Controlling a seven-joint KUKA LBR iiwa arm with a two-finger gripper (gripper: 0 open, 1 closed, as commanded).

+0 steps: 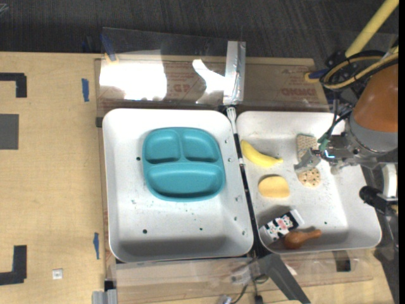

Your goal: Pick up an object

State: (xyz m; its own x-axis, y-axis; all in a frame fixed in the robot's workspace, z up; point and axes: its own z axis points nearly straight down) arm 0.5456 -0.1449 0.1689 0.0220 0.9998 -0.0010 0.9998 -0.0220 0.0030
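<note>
A: Where's the tool [311, 162]?
B: Low in the right bin [361, 230], fingers seemingly clamped on a speckled cracker [310, 178], right of the banana [260, 156].

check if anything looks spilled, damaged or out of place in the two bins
Nothing stands out. The teal divided plate lies flat in the left bin. In the right bin, the banana, yellow lump, cracker, small card and drumstick lie loosely scattered, none spilled.
</note>
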